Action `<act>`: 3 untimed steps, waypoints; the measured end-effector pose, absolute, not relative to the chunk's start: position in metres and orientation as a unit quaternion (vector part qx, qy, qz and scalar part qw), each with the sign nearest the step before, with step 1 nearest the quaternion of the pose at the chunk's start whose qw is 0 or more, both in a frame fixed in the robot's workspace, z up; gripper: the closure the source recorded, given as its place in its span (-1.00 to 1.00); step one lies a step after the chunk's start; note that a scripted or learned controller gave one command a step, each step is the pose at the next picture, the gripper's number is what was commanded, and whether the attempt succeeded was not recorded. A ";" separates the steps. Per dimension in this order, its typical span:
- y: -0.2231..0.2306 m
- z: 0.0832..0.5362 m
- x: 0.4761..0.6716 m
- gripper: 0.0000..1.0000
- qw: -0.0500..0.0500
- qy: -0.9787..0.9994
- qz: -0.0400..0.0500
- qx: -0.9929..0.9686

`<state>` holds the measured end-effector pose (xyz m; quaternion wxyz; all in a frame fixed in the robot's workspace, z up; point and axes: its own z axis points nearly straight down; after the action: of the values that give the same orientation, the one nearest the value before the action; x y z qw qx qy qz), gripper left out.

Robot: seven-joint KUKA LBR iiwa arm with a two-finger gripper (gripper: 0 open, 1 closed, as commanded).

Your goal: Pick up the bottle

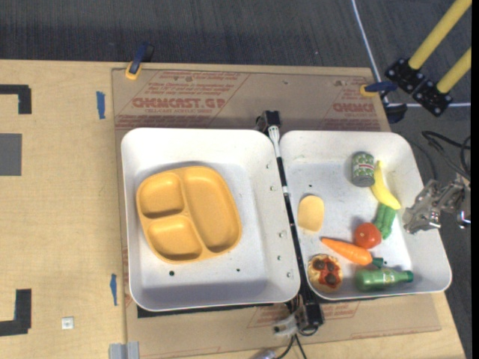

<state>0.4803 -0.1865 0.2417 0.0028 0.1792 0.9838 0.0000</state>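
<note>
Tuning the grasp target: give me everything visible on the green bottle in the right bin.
The small green glossy plastic-looking bottle lies on its side near the front edge of the right white bin, its narrower neck end pointing right toward the bin's wall. A paler band wraps its middle. Its left end sits close to the orange carrot; contact is unclear. The gripper is apart from it, at the bin's right rim.

Bright even overhead light, soft short shadows, mild glare on white bins (142, 155), slightly soft focus
</note>
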 end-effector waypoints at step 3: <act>-0.123 0.341 0.500 1.00 0.003 0.995 0.000 -0.101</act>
<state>0.4996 -0.1230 0.3414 0.0033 -0.1010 0.9949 -0.0004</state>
